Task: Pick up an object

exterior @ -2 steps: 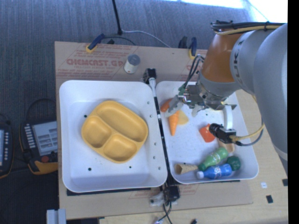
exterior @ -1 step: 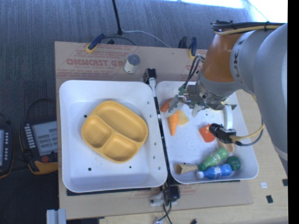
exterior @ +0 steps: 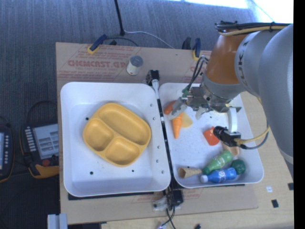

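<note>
Left bin (exterior: 71, 128): yellow divided plate (exterior: 117, 134), well apart from work.

Right bin (exterior: 255, 173): orange carrot (exterior: 177, 126) near left wall, just below end effector (exterior: 189, 104). Likely target. Judged light, stiff plastic, smooth, tapered; grip thick upper end, across width.

End effector low over the bin's upper left, cannot tell how far open; nothing seen held.

Right of the carrot: red-orange piece (exterior: 210, 136). Front corner: cone (exterior: 189, 172), green bottle (exterior: 219, 161), blue bottle (exterior: 221, 176). Bin divider close to carrot, may crowd the approach.
</note>
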You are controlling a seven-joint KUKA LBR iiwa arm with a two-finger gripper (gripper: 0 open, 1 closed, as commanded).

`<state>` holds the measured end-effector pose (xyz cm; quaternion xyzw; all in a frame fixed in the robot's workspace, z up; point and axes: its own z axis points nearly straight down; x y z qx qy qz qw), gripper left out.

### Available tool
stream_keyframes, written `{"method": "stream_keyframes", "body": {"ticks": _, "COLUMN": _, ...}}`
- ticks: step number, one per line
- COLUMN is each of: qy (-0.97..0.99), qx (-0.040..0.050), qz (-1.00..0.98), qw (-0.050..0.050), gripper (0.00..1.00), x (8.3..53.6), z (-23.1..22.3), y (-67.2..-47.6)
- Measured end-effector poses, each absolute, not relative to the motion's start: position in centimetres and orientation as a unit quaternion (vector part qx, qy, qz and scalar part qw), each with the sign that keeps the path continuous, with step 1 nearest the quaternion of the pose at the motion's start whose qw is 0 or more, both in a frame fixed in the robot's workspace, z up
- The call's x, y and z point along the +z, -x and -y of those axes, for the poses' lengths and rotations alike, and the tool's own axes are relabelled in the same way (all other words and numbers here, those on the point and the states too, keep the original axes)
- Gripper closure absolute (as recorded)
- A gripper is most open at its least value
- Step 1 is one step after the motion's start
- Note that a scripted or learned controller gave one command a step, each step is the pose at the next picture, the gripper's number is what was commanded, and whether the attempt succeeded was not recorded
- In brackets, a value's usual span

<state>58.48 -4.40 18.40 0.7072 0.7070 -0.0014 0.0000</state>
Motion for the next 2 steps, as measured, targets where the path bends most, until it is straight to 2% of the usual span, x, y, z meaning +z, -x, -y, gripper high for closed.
{"method": "stream_keyframes", "body": {"ticks": 2, "qy": -0.707, "qx": -0.0014, "qz": -0.707, "qw": 0.0, "gripper": 0.0, "x": 18.4, "z": 4.4, "y": -58.48}}
